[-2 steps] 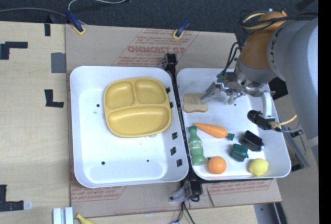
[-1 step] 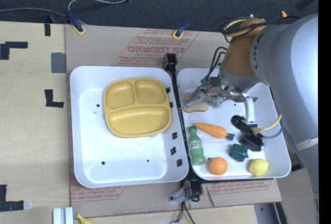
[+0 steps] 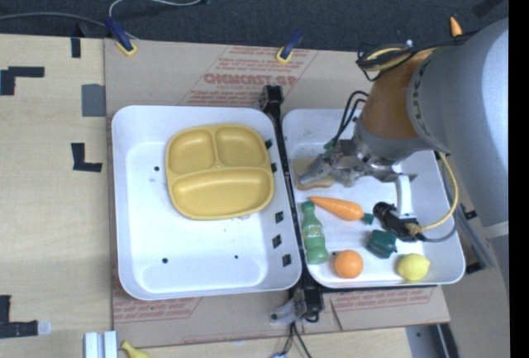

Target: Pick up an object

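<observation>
So the arm is reaching in from the right and hanging over the right bin (image 3: 430, 269), with the gripper (image 3: 318, 173) sitting low near that bin's left wall, just above the carrot (image 3: 335, 207). Honestly can't tell what the gripper is doing, too much of it is blurring into the clutter there. The carrot is lying slanted mid-bin, the green bottle (image 3: 313, 234) is lying right beside it by the divider, and the orange (image 3: 348, 264), a dark teal block (image 3: 382, 243) and the lemon (image 3: 412, 266) are sitting along the near edge. Over in the left bin (image 3: 136, 207) a yellow divided plate (image 3: 220, 169) is just sitting there.
</observation>
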`<action>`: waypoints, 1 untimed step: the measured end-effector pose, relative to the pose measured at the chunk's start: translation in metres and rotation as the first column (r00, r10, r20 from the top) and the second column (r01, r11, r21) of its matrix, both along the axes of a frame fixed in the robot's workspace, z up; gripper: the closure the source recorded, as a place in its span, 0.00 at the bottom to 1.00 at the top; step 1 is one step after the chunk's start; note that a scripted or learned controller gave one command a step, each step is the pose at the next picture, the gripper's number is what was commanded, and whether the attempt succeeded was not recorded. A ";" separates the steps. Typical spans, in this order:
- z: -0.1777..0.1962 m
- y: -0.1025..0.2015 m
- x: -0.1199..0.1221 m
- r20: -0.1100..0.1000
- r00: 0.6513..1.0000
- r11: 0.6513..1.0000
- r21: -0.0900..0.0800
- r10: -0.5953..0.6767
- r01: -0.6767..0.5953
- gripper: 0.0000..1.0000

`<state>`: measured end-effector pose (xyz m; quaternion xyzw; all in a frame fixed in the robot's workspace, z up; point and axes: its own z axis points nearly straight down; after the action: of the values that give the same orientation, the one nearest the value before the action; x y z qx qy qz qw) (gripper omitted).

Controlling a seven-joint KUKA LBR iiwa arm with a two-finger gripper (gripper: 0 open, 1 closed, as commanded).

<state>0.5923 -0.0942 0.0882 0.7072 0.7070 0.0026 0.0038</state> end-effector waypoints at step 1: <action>-0.002 -0.003 -0.056 -0.003 1.000 1.000 0.000 0.001 -0.001 0.00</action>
<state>0.5366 -0.0974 0.0867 0.7068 0.7074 0.0015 0.0024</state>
